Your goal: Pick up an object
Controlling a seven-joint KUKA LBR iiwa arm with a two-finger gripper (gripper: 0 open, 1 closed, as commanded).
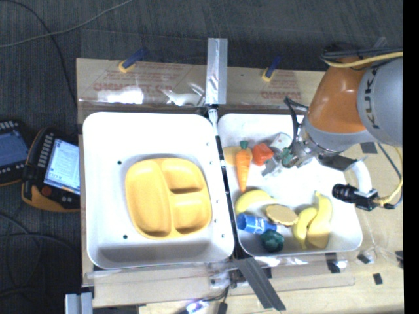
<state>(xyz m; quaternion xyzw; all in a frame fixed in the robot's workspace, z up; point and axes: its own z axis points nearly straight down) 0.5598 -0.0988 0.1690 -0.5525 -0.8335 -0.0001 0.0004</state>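
From my seat the likeliest target is the small red toy in the upper part of the right bin, lying just beside the carrot and close under the gripper. Nothing has been lifted yet as far as I can judge: every item sits on the bin floor, so the closing and the raise are both left to do.

The gripper is low over the bin, its tip just right of the red toy, between it and the bare white floor. I cannot tell whether it is spread or closed; the metal parts blur together at this slant, and I see no object caught in it.

Further out, the yellow lemon-like piece lies below the carrot, with a tan cookie next to it, a blue item and a dark green one near the front wall, and bananas to the right. The left bin carries a yellow divided tray.
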